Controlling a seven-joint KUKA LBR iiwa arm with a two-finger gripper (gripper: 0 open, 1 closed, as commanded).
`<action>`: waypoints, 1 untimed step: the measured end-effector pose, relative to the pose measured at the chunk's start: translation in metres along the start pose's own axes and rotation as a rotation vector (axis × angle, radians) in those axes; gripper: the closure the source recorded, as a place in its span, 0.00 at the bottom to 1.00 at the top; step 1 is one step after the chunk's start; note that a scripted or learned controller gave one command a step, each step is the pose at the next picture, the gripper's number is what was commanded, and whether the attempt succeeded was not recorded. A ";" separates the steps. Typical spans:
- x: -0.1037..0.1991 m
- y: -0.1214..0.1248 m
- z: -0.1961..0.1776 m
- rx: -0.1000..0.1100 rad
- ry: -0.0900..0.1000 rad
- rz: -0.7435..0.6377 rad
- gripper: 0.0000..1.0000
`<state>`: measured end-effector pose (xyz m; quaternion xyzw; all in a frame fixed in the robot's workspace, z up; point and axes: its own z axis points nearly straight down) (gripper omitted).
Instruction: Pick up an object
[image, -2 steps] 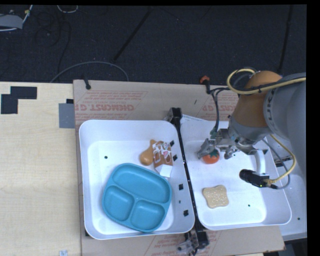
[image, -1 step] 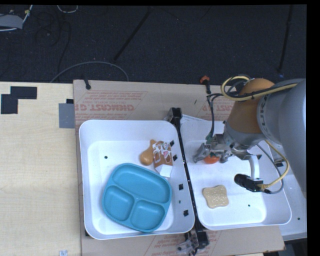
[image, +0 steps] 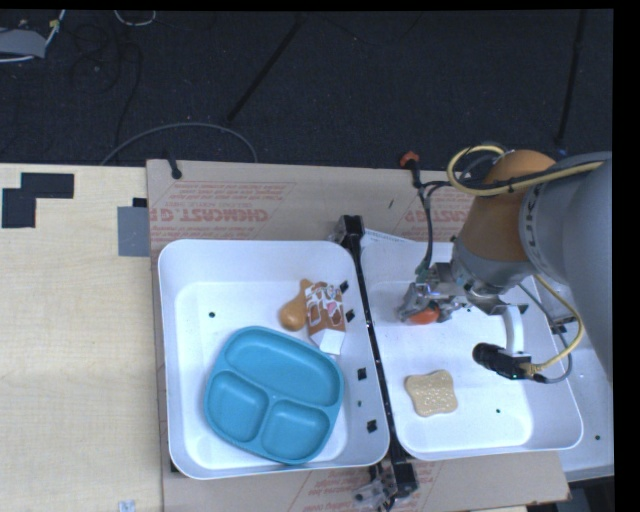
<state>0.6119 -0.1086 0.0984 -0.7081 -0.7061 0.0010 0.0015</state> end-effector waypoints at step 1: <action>-0.007 0.001 -0.044 -0.004 -0.001 0.002 1.00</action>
